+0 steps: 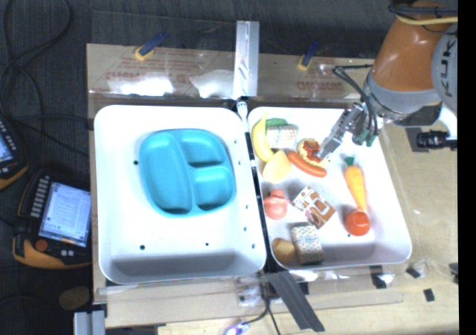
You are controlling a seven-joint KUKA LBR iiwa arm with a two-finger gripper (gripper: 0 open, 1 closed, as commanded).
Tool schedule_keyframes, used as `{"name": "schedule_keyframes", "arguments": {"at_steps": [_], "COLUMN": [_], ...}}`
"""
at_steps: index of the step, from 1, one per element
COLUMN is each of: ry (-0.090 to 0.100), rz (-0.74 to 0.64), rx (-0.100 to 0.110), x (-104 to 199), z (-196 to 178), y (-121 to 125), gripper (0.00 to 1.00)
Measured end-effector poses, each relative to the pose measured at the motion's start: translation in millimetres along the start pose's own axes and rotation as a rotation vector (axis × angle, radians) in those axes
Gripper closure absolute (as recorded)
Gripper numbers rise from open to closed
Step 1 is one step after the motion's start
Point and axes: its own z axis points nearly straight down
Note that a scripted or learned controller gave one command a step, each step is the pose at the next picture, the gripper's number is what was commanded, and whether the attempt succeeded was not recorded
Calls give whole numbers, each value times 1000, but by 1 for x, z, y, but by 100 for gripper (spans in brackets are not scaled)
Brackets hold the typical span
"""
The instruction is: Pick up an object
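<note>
A grey and orange robot arm (405,58) is seen reaching in from the right over two shallow white bins set side by side on a bench. Its gripper (327,144) is lowered over the upper middle of the right bin (394,199), just above a toy hot dog (307,162), which lies beside a banana (258,141) and a pale yellow fruit (277,168); whether the gripper is wide, narrow or closed on anything cannot be told. The hot dog is judged to be light, stiff, smooth plastic, probably slippery, and best taken across its narrow width near the middle. Room is tight there: toys are crowded close around it, with a carrot (355,184), a tomato (358,222), a peach-coloured fruit (275,205) and small boxes (314,207) farther down. The bin floor is smooth and white. In the left bin (119,251) a blue divided tray (187,170) is set. Cables and a handheld controller (56,214) lie on dark carpet at the left.
</note>
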Motion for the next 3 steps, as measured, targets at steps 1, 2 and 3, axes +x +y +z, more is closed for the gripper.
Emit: {"name": "schedule_keyframes", "arguments": {"at_steps": [1, 2, 3], "ry": [1, 1, -2], "rz": [265, 105, -236], "rx": [2, 1, -1], "x": [37, -3, 30], "z": [36, 42, -53], "y": [-120, -75, -91], "gripper": [100, 100, 100]}}
